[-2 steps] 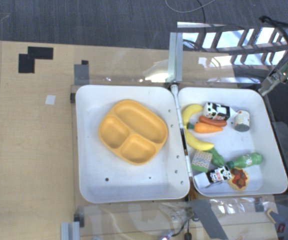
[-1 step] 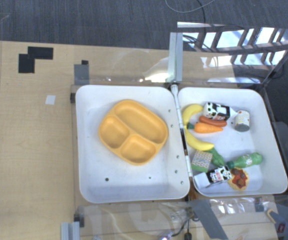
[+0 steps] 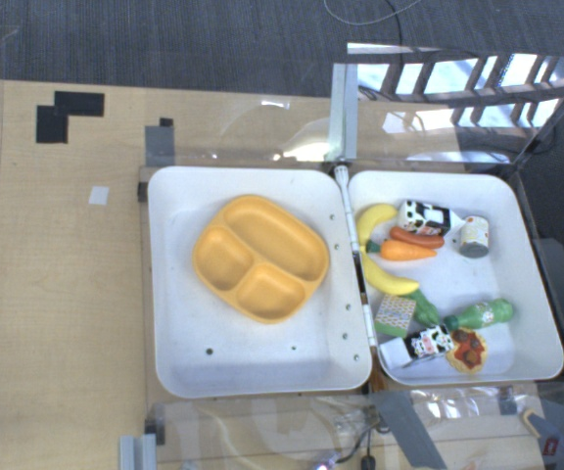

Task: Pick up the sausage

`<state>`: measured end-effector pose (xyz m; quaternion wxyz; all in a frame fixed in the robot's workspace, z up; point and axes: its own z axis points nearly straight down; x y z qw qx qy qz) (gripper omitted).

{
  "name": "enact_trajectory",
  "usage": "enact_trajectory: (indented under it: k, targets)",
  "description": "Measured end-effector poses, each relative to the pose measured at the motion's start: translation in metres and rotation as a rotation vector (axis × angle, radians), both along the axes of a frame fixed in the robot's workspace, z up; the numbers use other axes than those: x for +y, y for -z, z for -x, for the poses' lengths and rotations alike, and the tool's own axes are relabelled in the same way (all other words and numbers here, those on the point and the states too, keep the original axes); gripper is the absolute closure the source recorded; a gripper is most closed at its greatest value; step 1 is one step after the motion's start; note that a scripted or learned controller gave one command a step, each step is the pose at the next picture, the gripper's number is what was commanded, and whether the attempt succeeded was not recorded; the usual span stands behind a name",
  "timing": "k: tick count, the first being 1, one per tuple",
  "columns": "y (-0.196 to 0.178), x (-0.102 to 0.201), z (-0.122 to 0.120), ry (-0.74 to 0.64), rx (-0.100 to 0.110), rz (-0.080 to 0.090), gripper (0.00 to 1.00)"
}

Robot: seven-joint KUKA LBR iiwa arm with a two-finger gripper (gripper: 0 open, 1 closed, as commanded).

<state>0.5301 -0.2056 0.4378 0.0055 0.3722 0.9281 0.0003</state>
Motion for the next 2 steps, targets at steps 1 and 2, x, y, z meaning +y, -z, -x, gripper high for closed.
enact_trajectory:
  k: [1,2]
  targets:
    - [0.0001,-0.0003,0.0417,-0.283,0.0,0.004,1.0]
    - [0.0,0.0,0.0367,-0.043,-0.001,0.001,1.0]
